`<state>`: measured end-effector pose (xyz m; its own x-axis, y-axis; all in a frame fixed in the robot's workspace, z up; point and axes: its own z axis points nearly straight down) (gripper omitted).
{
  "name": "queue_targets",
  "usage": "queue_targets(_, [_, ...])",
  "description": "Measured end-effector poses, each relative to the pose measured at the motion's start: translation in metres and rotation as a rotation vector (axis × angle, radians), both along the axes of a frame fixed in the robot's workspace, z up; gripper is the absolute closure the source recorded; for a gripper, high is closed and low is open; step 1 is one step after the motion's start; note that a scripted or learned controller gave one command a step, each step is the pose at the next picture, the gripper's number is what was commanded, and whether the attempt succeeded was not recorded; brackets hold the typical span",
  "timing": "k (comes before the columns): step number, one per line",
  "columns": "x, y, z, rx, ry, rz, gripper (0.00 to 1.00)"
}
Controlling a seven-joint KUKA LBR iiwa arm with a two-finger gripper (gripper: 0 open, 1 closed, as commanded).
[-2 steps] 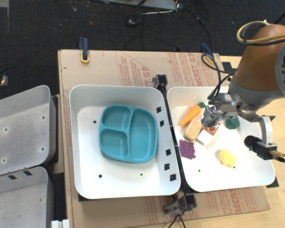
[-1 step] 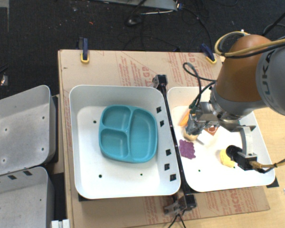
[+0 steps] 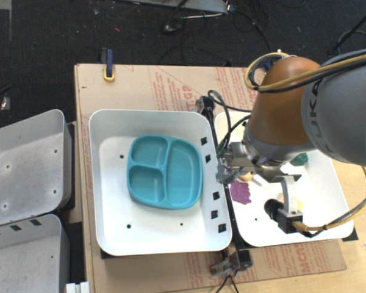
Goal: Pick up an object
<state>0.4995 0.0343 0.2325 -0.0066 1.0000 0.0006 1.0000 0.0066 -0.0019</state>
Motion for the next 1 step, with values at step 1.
queue_targets(1, [-0.009, 0.0608, -0.007, 0.0, 0.0, 0.001, 1.0])
